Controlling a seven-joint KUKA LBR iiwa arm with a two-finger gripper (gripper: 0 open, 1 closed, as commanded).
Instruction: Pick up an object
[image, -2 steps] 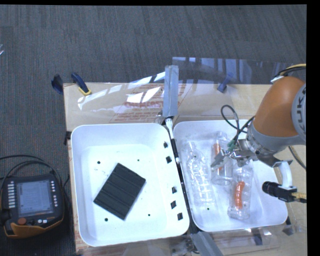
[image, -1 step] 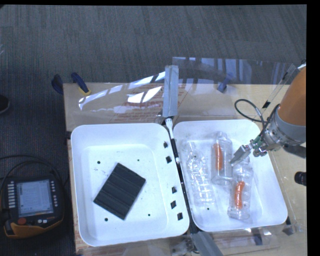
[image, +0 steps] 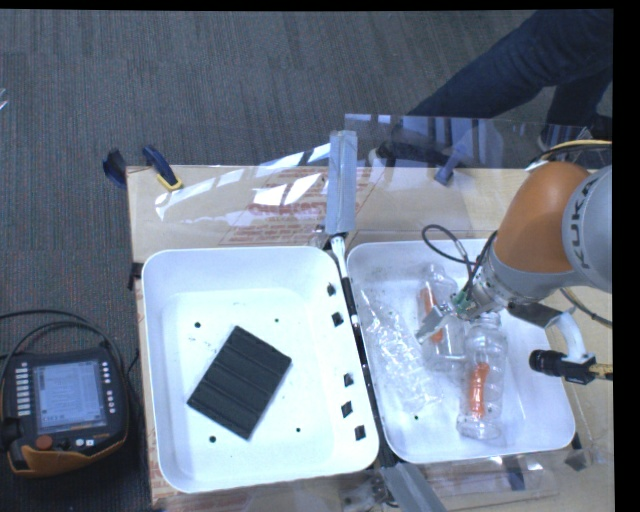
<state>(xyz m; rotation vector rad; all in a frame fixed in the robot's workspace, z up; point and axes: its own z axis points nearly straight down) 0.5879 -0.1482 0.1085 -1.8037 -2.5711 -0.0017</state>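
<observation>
Nearest us we see a flat black ribbed rectangular pad lying in the left white bin, while in the right white bin our hand, whose grip we cannot tell, sits low among clear plastic bottles with orange inserts.

left bin: shallow white bin holding a flat black ribbed rectangular pad, lying askew | right bin: shallow white bin with clear plastic bottles with orange inserts and crinkled clear wrap | gripper: low over the bottles, arm entering from the right | floor: grey handheld control pendant left of the bench
</observation>
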